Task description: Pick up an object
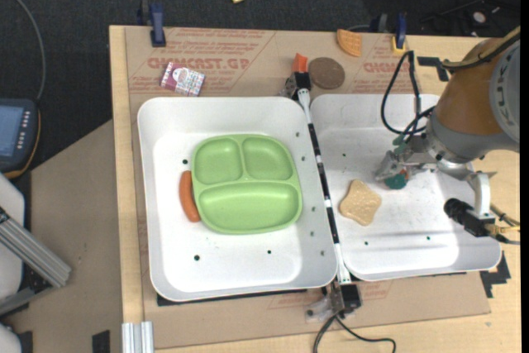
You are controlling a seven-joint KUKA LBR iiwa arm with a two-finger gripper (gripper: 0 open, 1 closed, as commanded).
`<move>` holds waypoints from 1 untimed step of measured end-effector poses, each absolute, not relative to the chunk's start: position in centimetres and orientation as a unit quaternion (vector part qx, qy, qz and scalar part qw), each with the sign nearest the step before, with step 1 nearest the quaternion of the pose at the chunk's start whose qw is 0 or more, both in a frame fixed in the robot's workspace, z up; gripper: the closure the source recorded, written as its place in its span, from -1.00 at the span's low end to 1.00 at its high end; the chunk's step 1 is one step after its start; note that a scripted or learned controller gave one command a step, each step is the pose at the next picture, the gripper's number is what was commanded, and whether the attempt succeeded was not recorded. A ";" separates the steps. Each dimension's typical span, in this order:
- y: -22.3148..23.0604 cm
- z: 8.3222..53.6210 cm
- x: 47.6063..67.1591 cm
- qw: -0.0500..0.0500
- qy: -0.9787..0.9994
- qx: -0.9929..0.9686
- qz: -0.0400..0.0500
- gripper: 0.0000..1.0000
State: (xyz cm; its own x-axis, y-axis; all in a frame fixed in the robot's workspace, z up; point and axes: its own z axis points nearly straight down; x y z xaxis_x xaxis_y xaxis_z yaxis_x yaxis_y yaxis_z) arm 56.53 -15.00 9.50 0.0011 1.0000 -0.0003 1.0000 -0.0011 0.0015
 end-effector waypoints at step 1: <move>-6.4 19.0 55.6 0.002 0.710 0.704 0.004 1.00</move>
